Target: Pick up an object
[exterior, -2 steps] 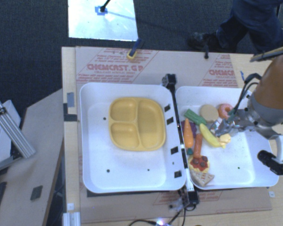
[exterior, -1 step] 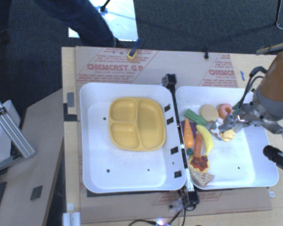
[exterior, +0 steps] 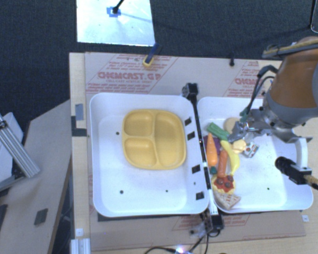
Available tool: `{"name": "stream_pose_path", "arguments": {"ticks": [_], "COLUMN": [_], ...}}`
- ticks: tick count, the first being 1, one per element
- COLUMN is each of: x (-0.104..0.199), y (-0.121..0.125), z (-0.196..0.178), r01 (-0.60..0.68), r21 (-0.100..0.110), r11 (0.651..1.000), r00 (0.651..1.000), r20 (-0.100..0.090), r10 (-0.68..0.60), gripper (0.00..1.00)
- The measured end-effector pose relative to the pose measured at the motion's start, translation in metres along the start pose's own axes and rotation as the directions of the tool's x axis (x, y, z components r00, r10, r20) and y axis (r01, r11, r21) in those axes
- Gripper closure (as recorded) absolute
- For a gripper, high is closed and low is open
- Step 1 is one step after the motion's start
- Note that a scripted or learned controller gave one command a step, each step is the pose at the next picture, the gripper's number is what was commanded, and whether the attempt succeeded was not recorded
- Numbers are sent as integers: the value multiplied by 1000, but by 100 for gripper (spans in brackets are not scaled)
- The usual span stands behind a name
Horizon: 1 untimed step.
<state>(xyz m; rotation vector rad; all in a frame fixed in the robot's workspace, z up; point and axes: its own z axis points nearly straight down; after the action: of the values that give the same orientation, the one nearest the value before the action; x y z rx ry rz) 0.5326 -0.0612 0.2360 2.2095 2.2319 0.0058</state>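
The bench board (exterior: pixel 148 73) spans the middle of the frame, printed in red with "CHEMCAST GP" at upper centre and again, partly hidden, at upper right. On it, the left bin (exterior: pixel 108 189) holds a yellow divided plate (exterior: pixel 152 139) near its centre, with bare white floor on all sides of the plate. The right bin (exterior: pixel 270 187) has open floor across its lower right half; its load crowds the left wall. The arm (exterior: pixel 299 86) enters from the right edge, and its gripper (exterior: pixel 243 136) sits low over the upper part of that bin; I cannot tell how its fingers stand. Along the wall lie a banana (exterior: pixel 232 156), a carrot (exterior: pixel 212 150), a green piece (exterior: pixel 218 130) and a pizza slice (exterior: pixel 226 192), touching one another.
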Motion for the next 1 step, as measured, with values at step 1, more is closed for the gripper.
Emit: {"name": "stream_pose_path", "arguments": {"ticks": [1], "x": [59], "y": [14], "z": [11], "r01": [0], "r21": [1], "r11": [1000], "r00": [1000], "r20": [0], "r10": [0], "gripper": [100]}}
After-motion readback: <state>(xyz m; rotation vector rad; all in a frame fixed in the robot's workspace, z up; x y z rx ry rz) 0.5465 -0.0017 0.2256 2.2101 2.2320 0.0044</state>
